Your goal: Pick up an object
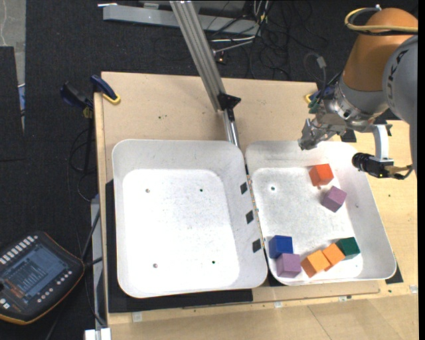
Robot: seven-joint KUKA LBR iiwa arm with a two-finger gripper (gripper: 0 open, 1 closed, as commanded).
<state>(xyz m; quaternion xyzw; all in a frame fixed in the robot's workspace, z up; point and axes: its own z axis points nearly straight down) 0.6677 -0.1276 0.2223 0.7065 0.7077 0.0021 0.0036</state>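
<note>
A pale wooden worktop (pixel 172 109) sits on a dark floor (pixel 53 53). Behind the worktop's far edge, black cables (pixel 279 40) trail across the floor beside a flat grey metal frame (pixel 166 13). A slanted aluminium rail (pixel 202 56) rises over the worktop's far side. Left of the worktop's near corner lies a teach pendant (pixel 33 275) with an orange rim.

two bins (pixel 126 159), six blocks (pixel 321 174)
</note>
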